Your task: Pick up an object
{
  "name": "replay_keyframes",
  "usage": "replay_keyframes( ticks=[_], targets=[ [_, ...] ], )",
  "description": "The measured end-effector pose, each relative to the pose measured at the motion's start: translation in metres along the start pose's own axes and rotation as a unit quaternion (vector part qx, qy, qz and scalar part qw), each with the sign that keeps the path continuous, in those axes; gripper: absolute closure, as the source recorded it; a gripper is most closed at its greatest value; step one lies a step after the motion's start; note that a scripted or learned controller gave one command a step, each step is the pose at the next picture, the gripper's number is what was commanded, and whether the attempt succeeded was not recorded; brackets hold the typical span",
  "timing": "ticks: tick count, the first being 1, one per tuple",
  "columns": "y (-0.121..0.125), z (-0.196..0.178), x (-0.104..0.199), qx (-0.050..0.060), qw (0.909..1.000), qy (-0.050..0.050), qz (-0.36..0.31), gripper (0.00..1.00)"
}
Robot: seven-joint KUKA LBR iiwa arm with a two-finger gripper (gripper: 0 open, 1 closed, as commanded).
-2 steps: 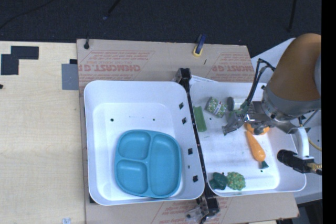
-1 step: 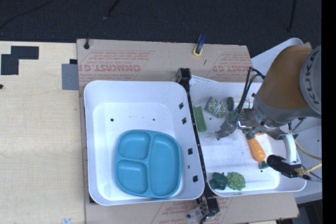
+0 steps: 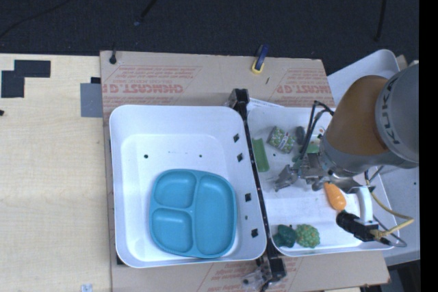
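Observation:
My gripper (image 3: 287, 178) hangs low over the middle of the right bin (image 3: 321, 247), under the grey and orange arm that comes in from the right. An orange carrot-like piece (image 3: 335, 196) lies just to its right. A long green block (image 3: 260, 154) rests against the bin's left wall, to the gripper's upper left. A round green patterned thing (image 3: 279, 139) and a small dark green piece (image 3: 299, 135) lie behind the gripper. At the bin's front sit a dark teal lump (image 3: 286, 236) and a light green bumpy lump (image 3: 308, 236). I see nothing held in the gripper.
The left bin (image 3: 130, 147) holds a blue divided plate (image 3: 193, 213). A black divider (image 3: 250, 174) runs between the bins. Both bins stand on a cardboard sheet (image 3: 178, 82), with a blue and yellow clip (image 3: 259, 59) at its far edge.

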State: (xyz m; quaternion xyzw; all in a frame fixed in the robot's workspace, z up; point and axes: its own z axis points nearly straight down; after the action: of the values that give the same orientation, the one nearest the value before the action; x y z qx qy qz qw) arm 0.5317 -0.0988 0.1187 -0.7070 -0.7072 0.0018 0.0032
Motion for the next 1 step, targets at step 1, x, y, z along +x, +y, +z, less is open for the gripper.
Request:
replay_keyframes(
  ticks=[1],
  targets=[
    [-0.0004, 0.0333, 0.0022, -0.001, 1.0000, 0.000, 0.000, 0.00]
  ],
)
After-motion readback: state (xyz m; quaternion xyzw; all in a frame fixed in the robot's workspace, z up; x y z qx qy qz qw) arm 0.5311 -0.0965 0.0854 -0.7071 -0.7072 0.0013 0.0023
